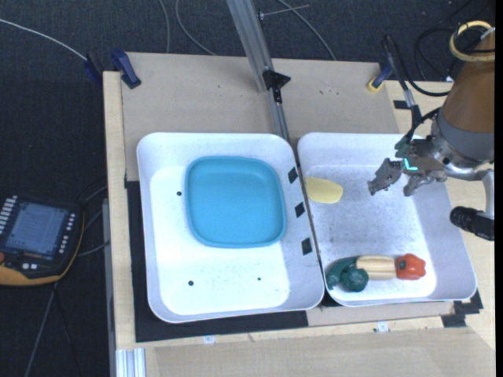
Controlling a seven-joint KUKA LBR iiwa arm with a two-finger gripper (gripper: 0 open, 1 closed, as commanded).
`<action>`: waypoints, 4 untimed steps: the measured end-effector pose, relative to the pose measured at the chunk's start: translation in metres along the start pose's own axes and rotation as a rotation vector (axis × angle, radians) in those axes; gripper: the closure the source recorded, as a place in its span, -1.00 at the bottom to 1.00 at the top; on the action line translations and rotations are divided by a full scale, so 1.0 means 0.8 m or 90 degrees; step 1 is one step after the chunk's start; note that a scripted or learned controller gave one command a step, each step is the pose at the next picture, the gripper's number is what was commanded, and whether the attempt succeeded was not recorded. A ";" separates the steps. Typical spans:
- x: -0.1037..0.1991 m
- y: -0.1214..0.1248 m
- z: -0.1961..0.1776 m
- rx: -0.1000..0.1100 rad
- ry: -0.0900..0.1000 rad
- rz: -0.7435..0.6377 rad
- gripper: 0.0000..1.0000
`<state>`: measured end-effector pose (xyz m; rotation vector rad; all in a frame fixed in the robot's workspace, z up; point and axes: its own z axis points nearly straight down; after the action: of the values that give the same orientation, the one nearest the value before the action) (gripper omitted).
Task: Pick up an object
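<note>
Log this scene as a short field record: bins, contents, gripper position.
left bin: holds a blue square plate
right bin: yellow piece near its left wall; green toy, tan piece and red toy in a row along the near edge
gripper: above the right bin's far half, open, holding nothing
</note>
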<state>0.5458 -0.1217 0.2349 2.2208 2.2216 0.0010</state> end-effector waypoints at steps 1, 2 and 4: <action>0.000 0.000 0.000 0.000 0.000 0.000 -1.00; -0.002 0.007 0.074 0.003 0.000 0.000 -1.00; -0.012 0.010 0.176 0.002 0.000 0.000 -1.00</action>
<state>0.5539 -0.1316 0.0941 2.2228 2.2229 -0.0021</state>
